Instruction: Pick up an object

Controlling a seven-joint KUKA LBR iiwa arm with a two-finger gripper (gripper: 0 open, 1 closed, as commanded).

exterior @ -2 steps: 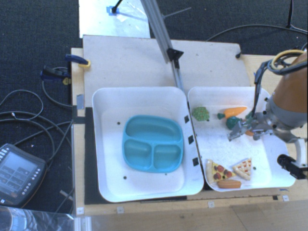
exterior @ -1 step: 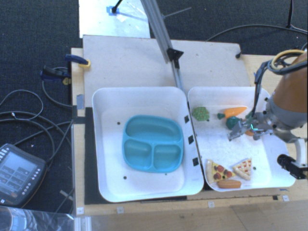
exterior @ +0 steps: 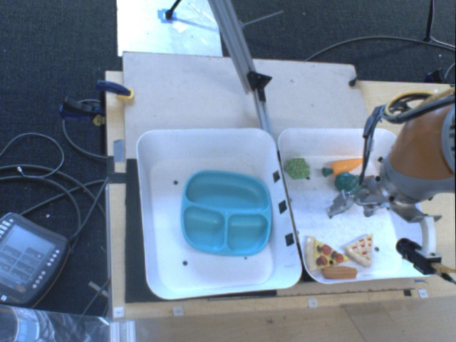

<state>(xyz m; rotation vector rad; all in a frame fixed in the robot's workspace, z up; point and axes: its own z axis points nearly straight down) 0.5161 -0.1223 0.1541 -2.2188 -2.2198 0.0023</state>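
Note:
In the right bin [exterior: 308, 212] lie several toy foods: a green broccoli [exterior: 298, 168], an orange carrot [exterior: 344, 166], a dark teal piece [exterior: 347, 182], two pizza slices [exterior: 324, 251] [exterior: 360, 250] and a hot dog [exterior: 338, 271]. My gripper [exterior: 339, 205] hangs low over the middle of this bin. It is just below the teal piece and above the pizza slices. I see nothing held in it. The orange-banded arm [exterior: 420, 155] covers the bin's right side.
The left bin [exterior: 160, 191] holds a blue divided plate [exterior: 227, 212]. A grey pole [exterior: 239, 45] slants down to the wall between the bins. Cables and a handheld controller [exterior: 25, 255] lie on the floor to the left.

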